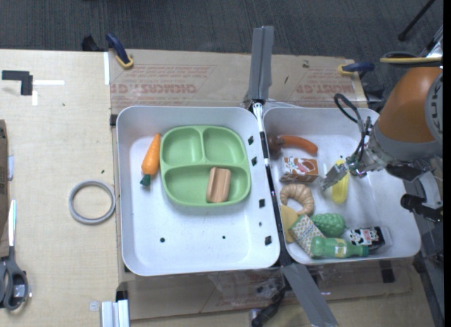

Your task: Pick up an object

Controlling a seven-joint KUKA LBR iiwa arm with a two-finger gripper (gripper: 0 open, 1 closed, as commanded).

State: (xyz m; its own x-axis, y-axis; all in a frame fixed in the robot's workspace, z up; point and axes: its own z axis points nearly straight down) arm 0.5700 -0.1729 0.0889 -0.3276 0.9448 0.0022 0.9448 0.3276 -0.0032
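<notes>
Look at the end effector (337,176) low in the right bin (394,199): you see it as a small grey metal tip reaching leftward from the wrist, and you cannot tell how it is set or whether it grips anything, because it is small and blurred. Just beside it on the right, touching or nearly so, lies a yellow object (340,186), perhaps a banana or corn, partly covered by the tip. To its left sit a red-and-brown packet (299,168) and, below that, a croissant (297,197); up and left of it lies a sausage (297,144). Below it you find a green knobbly item (328,223), a patterned wedge (304,232), a green bottle (331,249) and a small black-and-white carton (366,236), crowded so that their edges overlap and their shapes are hard to separate. The arm's orange band (414,103) and grey wrist hide the bin's right wall and are cut off at the edge. Well to the left, in the left bin (190,248), rest a green divided plate (204,163) holding a hot dog (218,184), and a carrot (150,158) beside the plate. On the surface (49,149) farther left lie a tape ring (92,201) and scissors (13,280), the latter cut off.
</notes>
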